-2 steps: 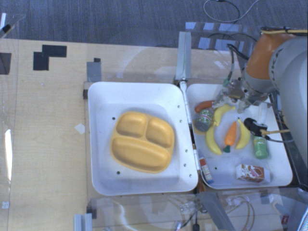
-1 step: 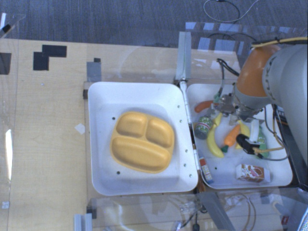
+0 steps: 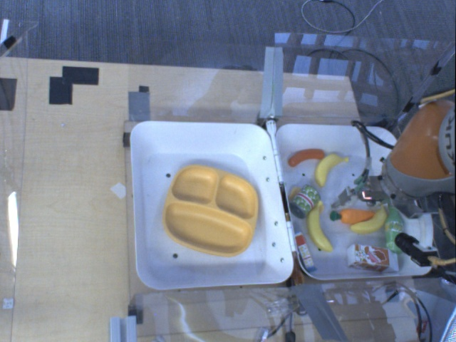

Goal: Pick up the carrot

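End effector (image 3: 360,193) hovered right over the carrot (image 3: 350,216) in the right bin (image 3: 335,271); couldn't tell how it was set. Carrot was touching a banana (image 3: 371,221), so a grab could've nudged or snagged that instead. Beyond the bin: pale wood counter (image 3: 64,191), grey carpet (image 3: 178,13).

A yellow divided tray (image 3: 211,209) lies in the left bin (image 3: 146,191); the right bin (image 3: 335,266) holds a red sausage (image 3: 306,156), three bananas (image 3: 329,168) (image 3: 318,229) (image 3: 371,223), a green can (image 3: 306,200), a small carton (image 3: 369,256) and a green bottle (image 3: 394,228); black tape patches (image 3: 71,83) mark the bench (image 3: 64,212).
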`<act>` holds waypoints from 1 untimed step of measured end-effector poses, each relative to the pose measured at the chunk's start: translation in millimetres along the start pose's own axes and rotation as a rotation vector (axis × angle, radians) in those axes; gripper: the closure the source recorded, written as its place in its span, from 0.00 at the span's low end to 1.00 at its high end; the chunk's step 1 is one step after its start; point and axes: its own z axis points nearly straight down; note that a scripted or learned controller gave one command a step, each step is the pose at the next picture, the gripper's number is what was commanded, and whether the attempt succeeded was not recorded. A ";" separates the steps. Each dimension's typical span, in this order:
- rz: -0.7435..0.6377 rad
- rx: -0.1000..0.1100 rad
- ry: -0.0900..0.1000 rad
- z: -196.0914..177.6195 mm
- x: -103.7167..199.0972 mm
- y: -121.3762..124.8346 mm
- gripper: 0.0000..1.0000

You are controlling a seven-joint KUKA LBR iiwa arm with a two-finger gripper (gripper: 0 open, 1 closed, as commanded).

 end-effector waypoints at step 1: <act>-0.003 -0.003 0.001 -9.0 1.3 3.2 1.00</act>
